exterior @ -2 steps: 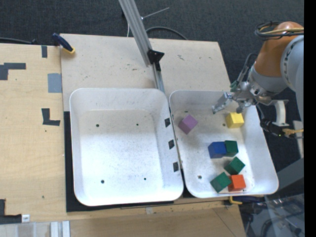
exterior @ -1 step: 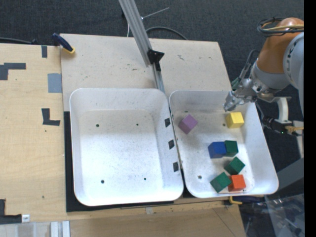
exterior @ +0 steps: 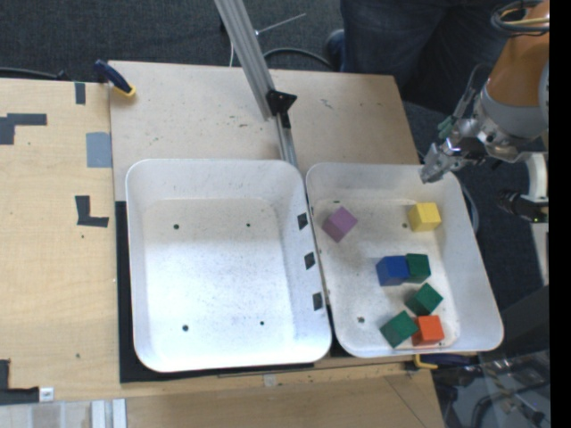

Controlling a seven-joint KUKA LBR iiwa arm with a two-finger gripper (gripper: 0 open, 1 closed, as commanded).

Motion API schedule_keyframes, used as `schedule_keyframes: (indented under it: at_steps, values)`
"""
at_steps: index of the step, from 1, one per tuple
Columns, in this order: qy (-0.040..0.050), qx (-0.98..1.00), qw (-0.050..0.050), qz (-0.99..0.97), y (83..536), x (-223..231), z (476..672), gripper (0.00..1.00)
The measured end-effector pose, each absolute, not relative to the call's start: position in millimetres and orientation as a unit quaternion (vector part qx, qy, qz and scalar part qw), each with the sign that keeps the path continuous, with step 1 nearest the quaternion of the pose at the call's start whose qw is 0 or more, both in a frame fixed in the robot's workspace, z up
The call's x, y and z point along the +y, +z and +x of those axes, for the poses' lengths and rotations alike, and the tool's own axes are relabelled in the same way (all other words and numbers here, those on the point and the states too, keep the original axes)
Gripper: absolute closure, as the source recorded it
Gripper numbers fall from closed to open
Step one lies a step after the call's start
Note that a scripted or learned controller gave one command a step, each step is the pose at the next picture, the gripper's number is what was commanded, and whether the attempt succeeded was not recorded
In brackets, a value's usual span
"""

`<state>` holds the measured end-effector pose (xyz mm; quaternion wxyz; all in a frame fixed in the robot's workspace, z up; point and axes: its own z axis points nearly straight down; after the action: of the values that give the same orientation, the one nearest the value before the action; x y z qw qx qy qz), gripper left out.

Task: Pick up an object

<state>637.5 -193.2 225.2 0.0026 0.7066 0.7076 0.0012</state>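
Yellow cube point(exterior: 425, 216), faces nearly square to the right bin point(exterior: 477, 279), no long axis, lies in its far right part. My hand point(exterior: 434, 169) hovers at the bin's far rim; its opening I cannot tell.

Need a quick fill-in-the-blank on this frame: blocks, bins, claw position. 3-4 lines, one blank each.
1. All the blocks lie in the ____ bin as the camera sees it.
2. The block nearest the claw is ____ in colour.
3. The blue block touches a ____ block on its right.
4. The orange block lies near the bin's ____ edge in the view.

Missing words: right; yellow; green; bottom
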Motion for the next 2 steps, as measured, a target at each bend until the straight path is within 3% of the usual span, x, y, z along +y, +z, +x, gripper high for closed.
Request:
schedule_keyframes:
  at_steps: [1,2]
  values:
    - [0.0013,0.708,0.003,0.707,279,-193,638.8,1.0]
    - [0.0007,0.709,0.0,0.705,283,-138,636.3,1.0]
